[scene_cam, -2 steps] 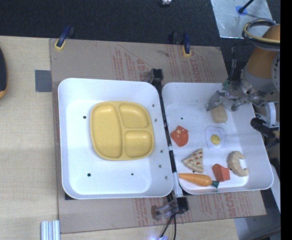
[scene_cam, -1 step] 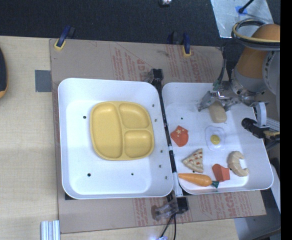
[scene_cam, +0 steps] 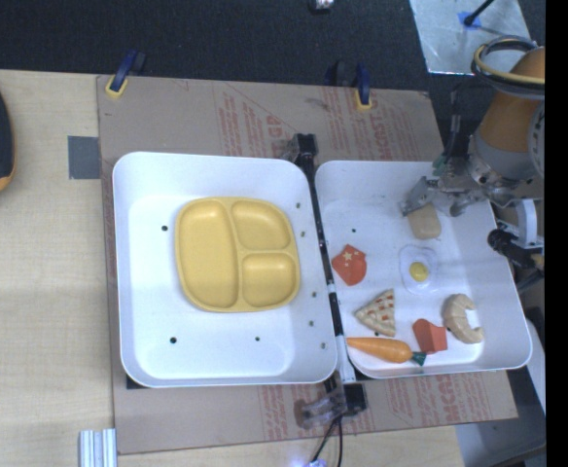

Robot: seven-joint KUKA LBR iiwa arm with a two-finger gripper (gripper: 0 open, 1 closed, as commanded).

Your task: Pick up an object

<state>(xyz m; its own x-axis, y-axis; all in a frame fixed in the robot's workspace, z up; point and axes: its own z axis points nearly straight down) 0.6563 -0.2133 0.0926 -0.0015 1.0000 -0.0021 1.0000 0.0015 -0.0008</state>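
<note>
My gripper (scene_cam: 443,197) hangs low over the back of the right bin (scene_cam: 498,363), its two grey fingers spread open. Just in front of it a small beige piece (scene_cam: 424,224) lies on the bin floor, close below the left fingertip and not held between the fingers. Further forward in the same bin lie a red strawberry-like piece (scene_cam: 349,265), a fried egg (scene_cam: 418,270), a pizza slice (scene_cam: 376,311), a carrot (scene_cam: 381,349), a red block (scene_cam: 430,336) and a pale croissant-like piece (scene_cam: 462,318).
The left bin (scene_cam: 138,348) holds a yellow divided plate (scene_cam: 235,253). A black divider with clips (scene_cam: 320,261) runs between the bins. The arm's orange band (scene_cam: 513,115) stands at the right edge, with cables beside the bin's right rim.
</note>
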